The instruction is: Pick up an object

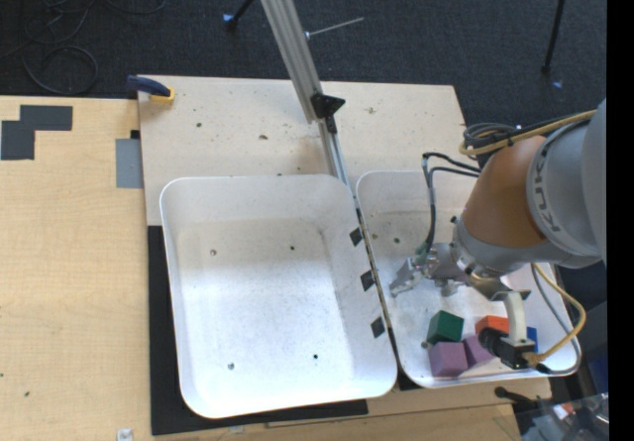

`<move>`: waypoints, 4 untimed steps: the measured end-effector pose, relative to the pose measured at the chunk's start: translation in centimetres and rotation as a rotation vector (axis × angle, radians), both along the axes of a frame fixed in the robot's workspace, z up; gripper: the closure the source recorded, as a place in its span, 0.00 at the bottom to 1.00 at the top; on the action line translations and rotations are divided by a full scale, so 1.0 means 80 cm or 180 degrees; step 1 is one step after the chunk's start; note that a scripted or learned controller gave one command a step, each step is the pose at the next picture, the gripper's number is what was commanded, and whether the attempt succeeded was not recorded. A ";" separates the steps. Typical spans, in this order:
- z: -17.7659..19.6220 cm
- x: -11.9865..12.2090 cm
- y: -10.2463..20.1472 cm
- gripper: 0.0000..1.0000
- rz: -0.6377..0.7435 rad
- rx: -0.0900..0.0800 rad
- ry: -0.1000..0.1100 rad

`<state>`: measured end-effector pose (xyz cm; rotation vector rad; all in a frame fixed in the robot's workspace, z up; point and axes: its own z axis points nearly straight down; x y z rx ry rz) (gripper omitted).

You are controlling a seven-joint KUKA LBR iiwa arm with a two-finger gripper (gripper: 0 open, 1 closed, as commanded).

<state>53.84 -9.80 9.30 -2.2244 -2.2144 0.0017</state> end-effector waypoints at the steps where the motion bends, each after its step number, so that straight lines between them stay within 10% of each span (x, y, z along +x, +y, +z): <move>1: 0.012 -0.001 -0.002 1.00 -0.0025 0.0006 0.0004; 4: 0.149 0.019 0.048 1.00 0.0023 -0.0003 -0.0005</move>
